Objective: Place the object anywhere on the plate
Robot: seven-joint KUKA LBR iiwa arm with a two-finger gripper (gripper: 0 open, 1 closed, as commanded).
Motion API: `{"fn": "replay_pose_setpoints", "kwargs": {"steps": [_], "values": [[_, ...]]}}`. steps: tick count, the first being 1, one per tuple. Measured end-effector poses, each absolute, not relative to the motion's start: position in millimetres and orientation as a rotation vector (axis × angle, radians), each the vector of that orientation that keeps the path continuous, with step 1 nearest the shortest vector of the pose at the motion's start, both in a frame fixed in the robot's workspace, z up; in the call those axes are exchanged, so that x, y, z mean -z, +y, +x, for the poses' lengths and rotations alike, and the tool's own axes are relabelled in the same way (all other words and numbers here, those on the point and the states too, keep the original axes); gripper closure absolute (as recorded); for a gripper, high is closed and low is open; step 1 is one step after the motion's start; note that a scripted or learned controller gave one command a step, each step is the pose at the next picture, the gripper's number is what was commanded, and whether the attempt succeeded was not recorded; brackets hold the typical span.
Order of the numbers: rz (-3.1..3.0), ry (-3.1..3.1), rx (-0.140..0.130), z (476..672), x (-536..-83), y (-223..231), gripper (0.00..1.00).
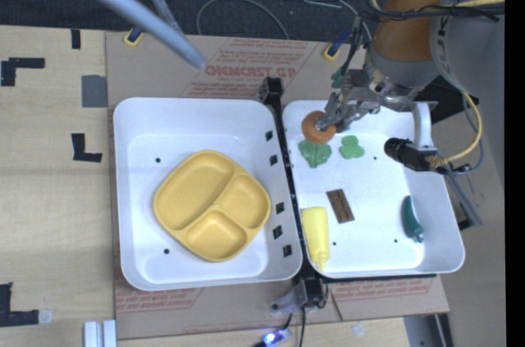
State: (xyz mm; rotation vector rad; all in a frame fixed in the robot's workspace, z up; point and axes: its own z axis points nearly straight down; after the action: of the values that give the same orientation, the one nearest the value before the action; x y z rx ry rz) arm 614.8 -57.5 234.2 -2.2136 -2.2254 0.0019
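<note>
While gripper [328,122] meets carrot [317,129], leaf [351,147] beside

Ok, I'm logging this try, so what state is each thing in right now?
Yellow plate: in the left bin, nothing on it.
Orange toy: in the right bin, under the claw.
Green pieces: beside the orange toy.
Yellow block: lying flat.
Brown bar: lying flat.
Teal toy: lying flat.

Both bins [131,173] under me look like smooth, slightly glossy white plastic. The yellow plate [212,204] is matt plastic. Beneath lies printed brown cardboard [246,68] on pale wood-look bench [41,198]. My orange band [422,5] shines, glossy.
</note>
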Motion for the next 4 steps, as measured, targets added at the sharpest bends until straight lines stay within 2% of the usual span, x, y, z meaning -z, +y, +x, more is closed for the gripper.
{"fn": "replay_pose_setpoints", "kwargs": {"steps": [2,3,4], "values": [[-2.213,-2.225,-0.003,571.4,-222,35,1.0],[-2.211,-2.229,0.0,564.4,-229,93,1.0],[-2.214,-2.225,-0.004,550.9,-232,114,1.0]]}}
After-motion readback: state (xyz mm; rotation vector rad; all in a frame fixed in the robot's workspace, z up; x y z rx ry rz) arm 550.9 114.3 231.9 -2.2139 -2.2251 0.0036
